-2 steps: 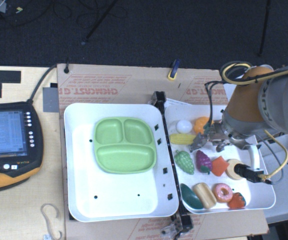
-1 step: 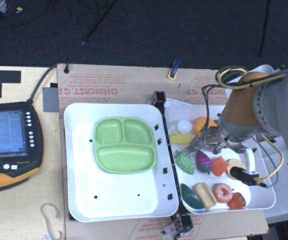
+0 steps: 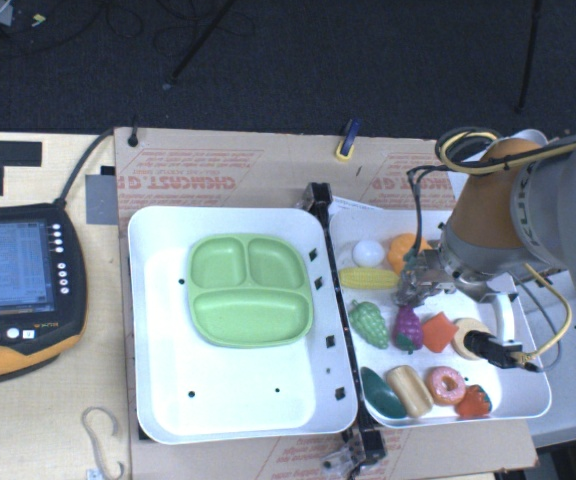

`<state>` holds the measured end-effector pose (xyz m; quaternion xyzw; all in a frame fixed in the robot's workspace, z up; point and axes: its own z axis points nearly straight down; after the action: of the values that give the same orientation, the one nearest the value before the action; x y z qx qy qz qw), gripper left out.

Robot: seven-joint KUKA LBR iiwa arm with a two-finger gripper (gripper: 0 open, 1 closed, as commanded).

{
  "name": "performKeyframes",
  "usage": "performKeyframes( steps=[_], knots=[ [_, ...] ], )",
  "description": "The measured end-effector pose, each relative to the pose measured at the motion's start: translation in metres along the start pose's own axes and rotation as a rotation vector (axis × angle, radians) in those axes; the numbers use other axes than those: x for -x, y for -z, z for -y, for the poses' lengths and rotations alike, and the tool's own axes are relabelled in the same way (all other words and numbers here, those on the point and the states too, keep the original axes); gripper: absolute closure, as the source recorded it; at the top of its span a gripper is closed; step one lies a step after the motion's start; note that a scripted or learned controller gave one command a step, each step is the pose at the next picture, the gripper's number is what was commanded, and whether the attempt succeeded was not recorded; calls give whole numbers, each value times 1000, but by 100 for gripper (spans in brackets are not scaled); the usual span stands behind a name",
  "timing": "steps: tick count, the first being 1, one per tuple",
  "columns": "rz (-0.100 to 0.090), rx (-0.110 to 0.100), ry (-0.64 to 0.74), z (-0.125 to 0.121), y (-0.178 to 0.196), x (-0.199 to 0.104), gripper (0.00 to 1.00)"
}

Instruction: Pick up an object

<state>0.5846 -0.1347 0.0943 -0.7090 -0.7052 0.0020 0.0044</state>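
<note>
The right bin [image 3: 533,400] holds several toy foods: a white egg [image 3: 368,254], an orange [image 3: 402,249], a yellow corn cob [image 3: 367,279], a green bumpy fruit [image 3: 370,323], a purple eggplant [image 3: 406,328], a red pepper [image 3: 436,333], a pink donut [image 3: 445,383] and a bread roll [image 3: 408,390]. My gripper [image 3: 414,284] hangs low in this bin, just right of the corn and directly above the eggplant. Its tip is dark and blends with the cabling. Nothing shows as lifted off the bin floor.
In the left bin [image 3: 158,388] lies a green divided plate [image 3: 249,290]. A tablet pendant [image 3: 23,278] sits on the bench at far left. A black divider [image 3: 333,308] runs between the bins. A strawberry [image 3: 475,401] and a dark green piece [image 3: 380,393] lie near the right bin's front.
</note>
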Motion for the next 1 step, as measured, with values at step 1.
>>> performKeyframes(
  steps=[1],
  knots=[
    [3, 7, 1, -7, 44, 6, 100]
  ],
)
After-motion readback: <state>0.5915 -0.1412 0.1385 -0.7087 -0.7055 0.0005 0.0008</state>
